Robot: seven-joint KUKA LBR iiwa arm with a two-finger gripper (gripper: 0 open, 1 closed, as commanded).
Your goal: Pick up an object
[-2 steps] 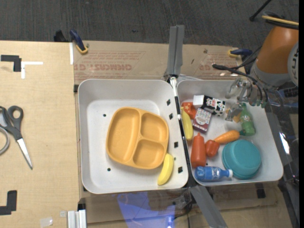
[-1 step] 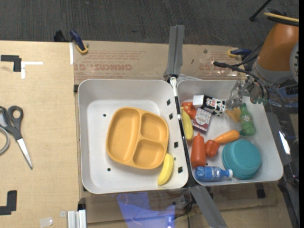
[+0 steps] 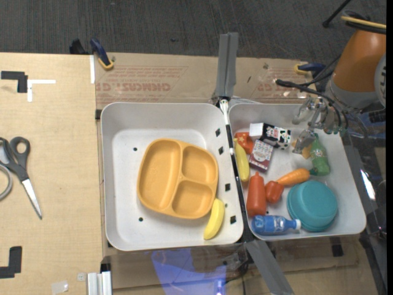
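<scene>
right bin: my pincer hangs over its far end, close above a green toy; whether it is spread or pressed together i cannot tell, and nothing shows pinched in it. contents, same bin: orange carrot just beside the green toy; teal bowl at the near right; blue bottle lying along the near wall; red pieces mid-bin; a dark printed packet and a black-and-white toy toward the far wall; a yellow piece against the divider. left bin: orange divided plate, banana touching its near corner. table: scissors, well apart. likeliest pick, in my judgement, is the green toy. to do it well: centre over its body, straddle its narrow width, descend straight, avoid nudging the carrot or the bin wall, then lift slowly.
</scene>
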